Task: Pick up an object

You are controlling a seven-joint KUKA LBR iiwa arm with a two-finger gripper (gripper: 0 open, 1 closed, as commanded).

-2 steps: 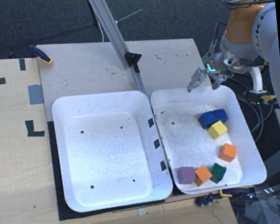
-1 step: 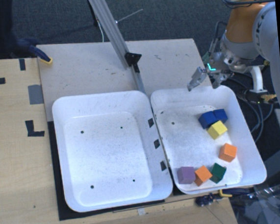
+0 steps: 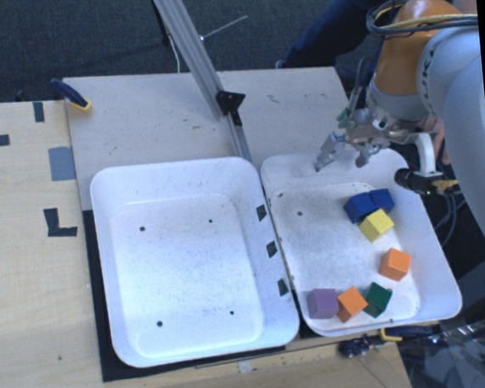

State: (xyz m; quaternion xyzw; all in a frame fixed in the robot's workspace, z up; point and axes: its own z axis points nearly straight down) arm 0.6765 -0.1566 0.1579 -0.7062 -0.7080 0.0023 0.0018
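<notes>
While my gripper hovers with fingers spread and nothing between them at the right bin's twelve o'clock rim, the blue block lies toward five o'clock, nearest.

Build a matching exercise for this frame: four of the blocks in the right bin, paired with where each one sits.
Things
1. blue foam block
2. yellow foam cube
3. purple foam cube
4. dark green foam block

Places
A. leftmost in the row along the bin's near edge
B. touching the blue block, on its near side
C. nearest the robot's hand, farthest from the near edge
D. just right of the small orange foam cube in the near row

Pairs: 1-C, 2-B, 3-A, 4-D
</notes>
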